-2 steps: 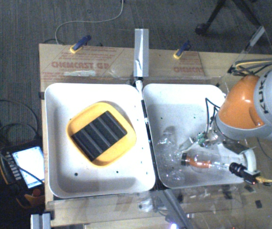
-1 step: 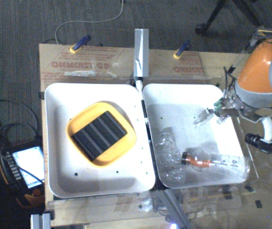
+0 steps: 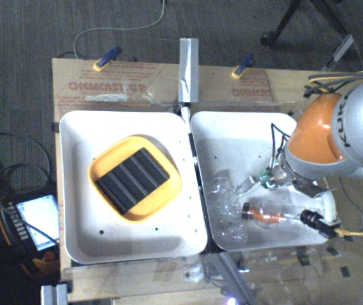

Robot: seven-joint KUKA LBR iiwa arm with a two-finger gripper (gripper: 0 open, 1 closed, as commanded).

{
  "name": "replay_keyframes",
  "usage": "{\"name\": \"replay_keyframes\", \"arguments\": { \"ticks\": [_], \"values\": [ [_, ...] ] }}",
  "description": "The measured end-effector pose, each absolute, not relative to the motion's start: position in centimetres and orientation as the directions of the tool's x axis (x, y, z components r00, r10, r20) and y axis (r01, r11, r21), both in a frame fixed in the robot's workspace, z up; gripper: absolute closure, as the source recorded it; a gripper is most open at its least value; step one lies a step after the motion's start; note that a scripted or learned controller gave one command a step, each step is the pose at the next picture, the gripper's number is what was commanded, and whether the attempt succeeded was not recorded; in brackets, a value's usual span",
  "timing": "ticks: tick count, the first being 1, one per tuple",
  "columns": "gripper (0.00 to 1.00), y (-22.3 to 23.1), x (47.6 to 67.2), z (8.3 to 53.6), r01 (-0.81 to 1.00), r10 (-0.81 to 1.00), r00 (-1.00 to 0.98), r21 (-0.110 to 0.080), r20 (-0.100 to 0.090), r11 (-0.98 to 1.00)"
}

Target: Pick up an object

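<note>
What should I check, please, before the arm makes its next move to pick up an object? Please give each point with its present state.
1. Arm over a bin: ok. The arm hangs over the right bin.
2. Object under the gripper: ok. A clear plastic bottle with an orange label lies in the right bin, below the gripper.
3. Object held: not ok. The bottle lies on the bin floor, not between the fingers.
4. Finger state: cannot tell. The wrist and clear plastic clutter obscure them.
5. Other target: ok. The yellow and black object lies alone in the left bin.
6. Cable at the gripper: cannot tell whether it would snag.
</note>
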State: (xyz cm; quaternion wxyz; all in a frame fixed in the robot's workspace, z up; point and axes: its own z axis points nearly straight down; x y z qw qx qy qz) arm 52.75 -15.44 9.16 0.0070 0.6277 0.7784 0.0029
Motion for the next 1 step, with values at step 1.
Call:
{"name": "replay_keyframes", "arguments": {
  "ticks": [1],
  "values": [
    [0.0, -18.34, 55.5, 13.0, 0.977, 0.977, -0.213, 0.0, -0.001, 0.213]
  ]
}}
